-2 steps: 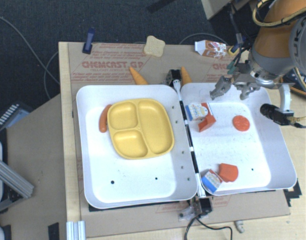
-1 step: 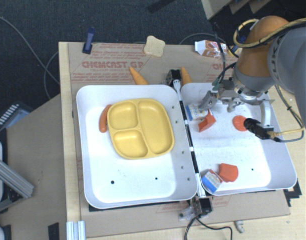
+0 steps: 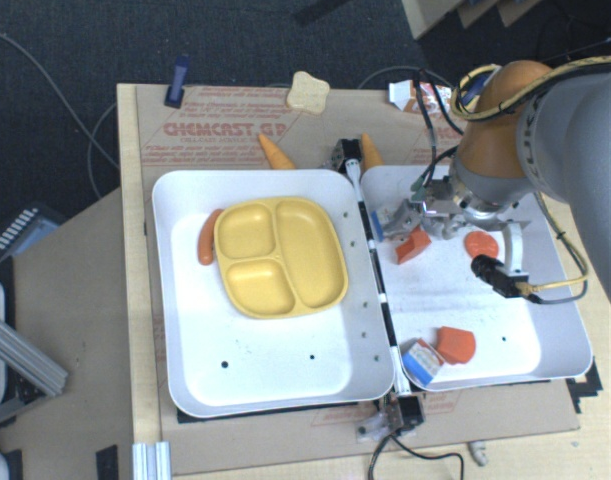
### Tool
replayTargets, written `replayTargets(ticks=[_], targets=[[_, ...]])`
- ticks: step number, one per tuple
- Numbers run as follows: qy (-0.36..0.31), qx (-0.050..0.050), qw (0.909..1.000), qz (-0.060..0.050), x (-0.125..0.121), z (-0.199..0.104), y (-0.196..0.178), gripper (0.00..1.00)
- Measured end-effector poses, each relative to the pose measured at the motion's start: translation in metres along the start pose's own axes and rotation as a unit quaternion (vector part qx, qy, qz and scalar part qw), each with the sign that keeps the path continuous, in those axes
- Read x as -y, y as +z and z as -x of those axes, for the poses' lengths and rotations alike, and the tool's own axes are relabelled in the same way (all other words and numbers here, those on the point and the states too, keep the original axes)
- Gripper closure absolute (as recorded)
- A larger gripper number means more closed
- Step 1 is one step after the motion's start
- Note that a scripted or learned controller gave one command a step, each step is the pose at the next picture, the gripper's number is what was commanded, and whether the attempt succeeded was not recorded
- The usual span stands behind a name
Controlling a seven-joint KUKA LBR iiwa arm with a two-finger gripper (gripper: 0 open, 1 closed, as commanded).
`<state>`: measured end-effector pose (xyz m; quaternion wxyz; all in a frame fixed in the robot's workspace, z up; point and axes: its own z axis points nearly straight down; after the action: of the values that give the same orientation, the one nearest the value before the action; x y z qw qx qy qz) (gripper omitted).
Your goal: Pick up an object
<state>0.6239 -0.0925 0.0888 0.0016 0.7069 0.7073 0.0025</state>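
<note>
Bins sit side by side on the bench, both white and shallow. The left bin holds a yellow plate with three parts, and a small orange sausage lies just beside the plate's left edge. The right bin holds the toys. The grey arm with its orange band reaches in from the right and bends down over the top part of this bin. Its jaws hang low near the bin's left wall, but I cannot tell if they are apart or together. A red block lies on the bin floor just below the jaws, very close to them. A round red piece lies to the right of the block, next to a black part of the arm. Near the front of the bin sit an orange lump and a small blue and white thing, touching each other. Behind the bins lie a carrot and a slice of toy bread.
</note>
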Motion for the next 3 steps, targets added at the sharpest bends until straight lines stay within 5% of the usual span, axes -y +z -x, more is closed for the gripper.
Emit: replayTargets(ticks=[1,2,3], targets=[[0.000,-0.001,1.0000,0.001,-0.001,0.002,0.000,0.00],[0.000,0.000,1.0000,0.002,-0.002,0.002,-0.011,1.00],[0.000,0.000,1.0000,-0.002,0.055,-0.031,-0.097,1.00]])
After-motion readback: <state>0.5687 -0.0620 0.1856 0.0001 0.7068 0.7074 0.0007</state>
